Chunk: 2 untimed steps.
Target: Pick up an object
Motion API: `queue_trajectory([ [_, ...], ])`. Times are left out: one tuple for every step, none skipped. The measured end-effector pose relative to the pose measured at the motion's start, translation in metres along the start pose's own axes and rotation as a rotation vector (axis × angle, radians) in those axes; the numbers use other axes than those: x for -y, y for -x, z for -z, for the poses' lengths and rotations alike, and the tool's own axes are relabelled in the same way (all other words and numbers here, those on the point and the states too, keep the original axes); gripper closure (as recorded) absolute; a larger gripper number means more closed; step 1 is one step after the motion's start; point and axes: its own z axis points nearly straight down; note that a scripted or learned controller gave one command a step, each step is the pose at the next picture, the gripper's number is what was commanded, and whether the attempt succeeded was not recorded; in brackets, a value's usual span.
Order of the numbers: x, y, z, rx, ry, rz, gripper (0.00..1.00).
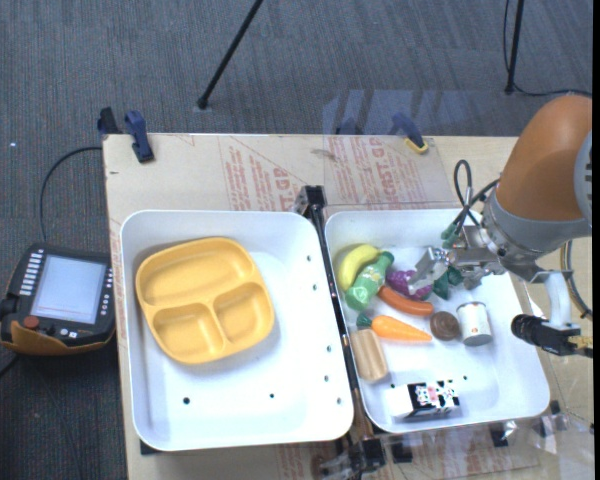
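My gripper (442, 268) hangs low over the right bin (510, 383), above a heap of toy food: a purple piece (408, 281), carrots (401, 329) and a banana (354, 261). I cannot tell its state. Being nearest, the purple piece seems the likeliest pick. The left bin (230, 408) holds a yellow tray (204, 299).
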Motion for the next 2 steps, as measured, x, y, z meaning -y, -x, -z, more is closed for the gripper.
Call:
queue_trajectory([
  [0.0023, -0.0145, -0.1172, 0.005, 0.019, -0.072, 0.0],
  [0.0093, -0.0144, -0.1187, -0.004, -0.009, -0.083, 1.0],
])
